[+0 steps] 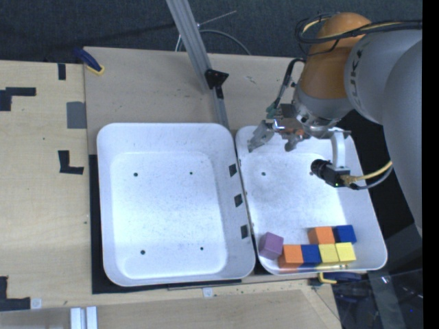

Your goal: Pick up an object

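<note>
Several small blocks lie in the near corner of the right bin (288, 190): a purple one (271, 244), two orange (293, 254) (320, 236), two blue (311, 253) (343, 234) and two yellow (328, 253) (345, 251). My gripper (276, 142) hangs over the far left corner of that bin, well away from the blocks. Its two grey fingers (258, 138) are spread apart, so it is open, and nothing sits between them. The orange band of the arm (336, 53) is above it.
The left bin (103, 142) stands beside the right one, their rims touching. A slanted metal pole (188, 29) rises behind the bins. A black connector on a cable (329, 173) hangs over the right bin. A small blue and yellow item (89, 60) lies far left.
</note>
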`<state>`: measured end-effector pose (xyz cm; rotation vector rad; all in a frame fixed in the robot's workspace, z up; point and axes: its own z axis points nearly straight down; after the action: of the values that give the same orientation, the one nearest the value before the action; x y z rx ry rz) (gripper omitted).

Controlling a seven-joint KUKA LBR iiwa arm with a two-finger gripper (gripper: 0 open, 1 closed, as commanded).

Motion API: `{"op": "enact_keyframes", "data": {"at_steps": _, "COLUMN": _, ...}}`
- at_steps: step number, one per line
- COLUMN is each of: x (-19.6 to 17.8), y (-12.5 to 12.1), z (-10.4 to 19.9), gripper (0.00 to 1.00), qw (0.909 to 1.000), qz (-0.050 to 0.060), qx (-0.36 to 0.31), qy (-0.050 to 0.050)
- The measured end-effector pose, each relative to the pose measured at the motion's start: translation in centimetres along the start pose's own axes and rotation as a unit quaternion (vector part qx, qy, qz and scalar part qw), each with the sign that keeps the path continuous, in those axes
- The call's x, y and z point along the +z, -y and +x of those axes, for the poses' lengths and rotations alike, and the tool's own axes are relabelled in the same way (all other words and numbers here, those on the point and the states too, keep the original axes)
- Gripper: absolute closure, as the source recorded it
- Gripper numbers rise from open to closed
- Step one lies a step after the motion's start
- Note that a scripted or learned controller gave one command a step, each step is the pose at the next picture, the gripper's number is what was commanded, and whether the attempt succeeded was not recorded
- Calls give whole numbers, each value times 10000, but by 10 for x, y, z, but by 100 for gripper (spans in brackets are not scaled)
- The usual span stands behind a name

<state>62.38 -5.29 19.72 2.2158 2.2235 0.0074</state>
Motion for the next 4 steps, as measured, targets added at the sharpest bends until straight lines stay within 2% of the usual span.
{"op": "enact_keyframes", "data": {"at_steps": 1, "x": 6, "y": -23, "z": 35, "gripper": 0, "qw": 10000, "qz": 25, "qx": -9, "qy": 1}}
{"op": "enact_keyframes", "data": {"at_steps": 2, "x": 5, "y": 13, "z": 26, "gripper": 0, "qw": 10000, "qz": 46, "qx": 19, "qy": 15}}
{"op": "enact_keyframes", "data": {"at_steps": 3, "x": 5, "y": 57, "z": 32, "gripper": 0, "qw": 10000, "qz": 46, "qx": 24, "qy": 13}}
{"op": "enact_keyframes", "data": {"at_steps": 4, "x": 6, "y": 67, "z": 106, "gripper": 0, "qw": 10000, "qz": 42, "qx": -28, "qy": -7}}
